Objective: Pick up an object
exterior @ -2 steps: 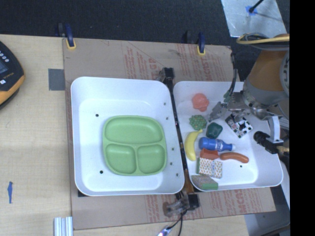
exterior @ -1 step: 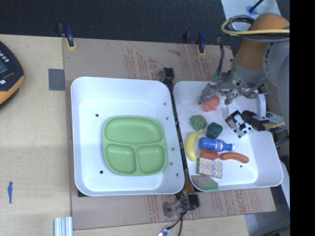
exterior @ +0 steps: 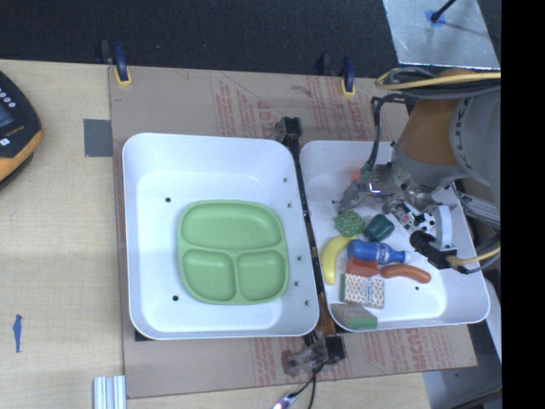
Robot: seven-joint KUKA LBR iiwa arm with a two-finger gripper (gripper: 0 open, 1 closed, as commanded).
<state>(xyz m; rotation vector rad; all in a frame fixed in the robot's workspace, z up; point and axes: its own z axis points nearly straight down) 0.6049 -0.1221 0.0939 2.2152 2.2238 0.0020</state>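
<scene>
The right bin (exterior: 464, 309) holds a cluster of small objects. Among them are a yellow banana (exterior: 331, 257), a blue bottle (exterior: 372, 251), a bumpy green piece (exterior: 347, 223) and a dark teal piece (exterior: 378, 226). An orange-red sausage (exterior: 405, 272), a checkered packet (exterior: 364, 290) and a grey-green oval piece (exterior: 353, 317) lie toward the front. My gripper (exterior: 364, 191) hangs over the back of this bin, just behind the bumpy green piece and the teal piece. Nothing shows between it and the objects.
The left bin (exterior: 145, 173) carries a light green divided plate (exterior: 232, 250). The arm's grey body and orange band cover the right bin's back right corner. A yellow and black device (exterior: 13, 135) lies at the bench's far left.
</scene>
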